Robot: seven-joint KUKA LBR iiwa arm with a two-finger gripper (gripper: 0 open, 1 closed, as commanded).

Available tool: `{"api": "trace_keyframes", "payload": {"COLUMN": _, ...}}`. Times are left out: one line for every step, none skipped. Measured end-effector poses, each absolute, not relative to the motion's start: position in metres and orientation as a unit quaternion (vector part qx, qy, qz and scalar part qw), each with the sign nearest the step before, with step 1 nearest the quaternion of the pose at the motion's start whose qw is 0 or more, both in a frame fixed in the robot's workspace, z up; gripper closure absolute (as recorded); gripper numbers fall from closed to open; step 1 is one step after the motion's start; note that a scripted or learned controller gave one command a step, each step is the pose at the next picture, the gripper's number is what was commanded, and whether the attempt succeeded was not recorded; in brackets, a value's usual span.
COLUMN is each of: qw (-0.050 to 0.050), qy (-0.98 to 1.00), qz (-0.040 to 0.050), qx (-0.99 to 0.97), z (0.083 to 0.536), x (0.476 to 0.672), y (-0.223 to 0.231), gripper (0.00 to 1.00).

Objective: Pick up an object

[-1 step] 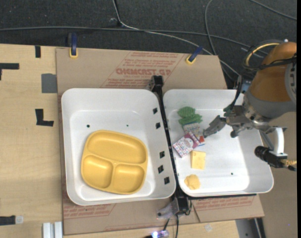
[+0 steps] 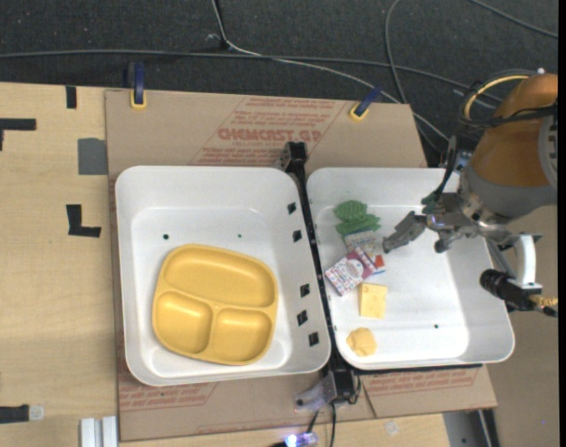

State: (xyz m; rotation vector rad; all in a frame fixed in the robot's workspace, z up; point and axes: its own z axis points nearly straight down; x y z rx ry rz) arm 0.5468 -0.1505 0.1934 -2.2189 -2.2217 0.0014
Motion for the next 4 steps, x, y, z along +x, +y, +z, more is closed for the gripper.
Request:
{"api": "trace_keyframes", "payload": {"qw": 0.002, "qy": -0.707, "qz": 0.002, "qx": -0.707, "z": 0.15, "x": 0.546, "y": -0.15, "gripper": 0.0}}
{"api": "trace_keyframes", "payload": {"qw": 0.001, "qy": -0.707, "qz": 0.0005, "qx": -0.707, "z": 0.109, "x": 0.543, "y": -0.149, "gripper": 0.0}}
{"api": "trace_keyframes", "payload": {"qw": -0.001, "qy": -0.708, "qz": -0.0043, "qx": -0.706, "z": 0.095, "x": 0.548, "y": -0.149, "gripper": 0.0}}
{"api": "trace_keyframes", "payload": {"qw": -0.001, "qy": -0.709, "qz": -0.0079, "qx": -0.705, "z": 0.107, "x": 0.551, "y": -0.146, "gripper": 1.0}}
